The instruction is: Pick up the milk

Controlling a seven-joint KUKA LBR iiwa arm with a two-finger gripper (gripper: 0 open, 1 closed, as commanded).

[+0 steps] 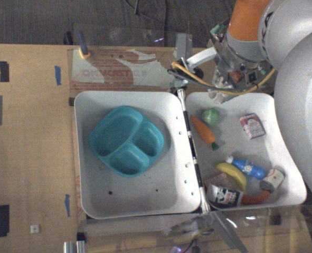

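Task not started, by my read. Milk, small carton, lies in right bin at approx 1 o'clock, untouched. End effector hovers above bin's 12 o'clock rim; spread or pressed together: can't tell. Left: descend, grasp, lift.

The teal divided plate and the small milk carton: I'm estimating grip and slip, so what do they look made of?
The teal divided plate looks like moulded plastic with a smooth, slightly glossy finish: uniform colour, rounded compartment walls. The milk carton could be printed card or toy plastic; its flat printed faces and folded top leave that open, and it is too small to tell.
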